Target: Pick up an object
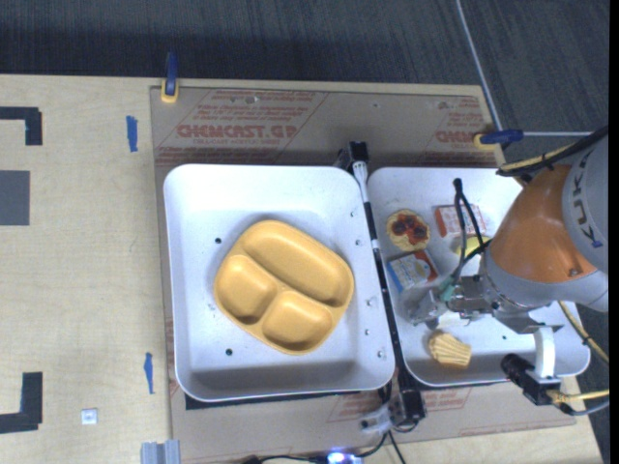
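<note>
My gripper (434, 305) is low inside the right bin (571, 361), near its left-centre. The grey arm with its orange band (542, 235) comes in from the right and covers much of that bin. Just below the gripper lies a ridged yellow snack piece (450, 349). To its upper left is a white and blue packet (407, 270), very close to the gripper. A round yellow toy with red spots (408, 228) and a small red and white packet (449, 220) lie farther back. I see nothing clearly held.
The left bin (193, 259) holds a large yellow tray with three compartments (282, 284). A black divider rail (375, 259) runs between the bins. Cables (464, 211) hang over the right bin's back. A black part of the arm (527, 375) sits by the front rim.
</note>
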Robot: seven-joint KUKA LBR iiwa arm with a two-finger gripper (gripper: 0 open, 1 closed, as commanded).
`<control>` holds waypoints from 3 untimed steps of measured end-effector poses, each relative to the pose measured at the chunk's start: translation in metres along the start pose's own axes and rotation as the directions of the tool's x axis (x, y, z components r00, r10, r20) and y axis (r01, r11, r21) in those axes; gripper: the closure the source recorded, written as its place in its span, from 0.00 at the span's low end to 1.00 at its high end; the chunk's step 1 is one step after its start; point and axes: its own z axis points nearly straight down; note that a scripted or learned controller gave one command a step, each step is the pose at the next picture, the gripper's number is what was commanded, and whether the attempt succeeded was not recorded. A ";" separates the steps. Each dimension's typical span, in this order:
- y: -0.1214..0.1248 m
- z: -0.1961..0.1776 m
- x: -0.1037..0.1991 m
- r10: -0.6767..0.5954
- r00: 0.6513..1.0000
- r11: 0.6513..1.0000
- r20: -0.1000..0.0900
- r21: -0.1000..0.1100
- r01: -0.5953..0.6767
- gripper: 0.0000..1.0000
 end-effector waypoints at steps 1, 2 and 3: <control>-0.001 0.010 -0.001 -0.001 1.000 1.000 -0.003 0.005 0.001 0.00; 0.000 0.000 -0.001 -0.001 1.000 1.000 -0.001 0.001 0.001 1.00; 0.000 0.000 -0.001 -0.001 1.000 1.000 -0.001 0.001 0.001 0.00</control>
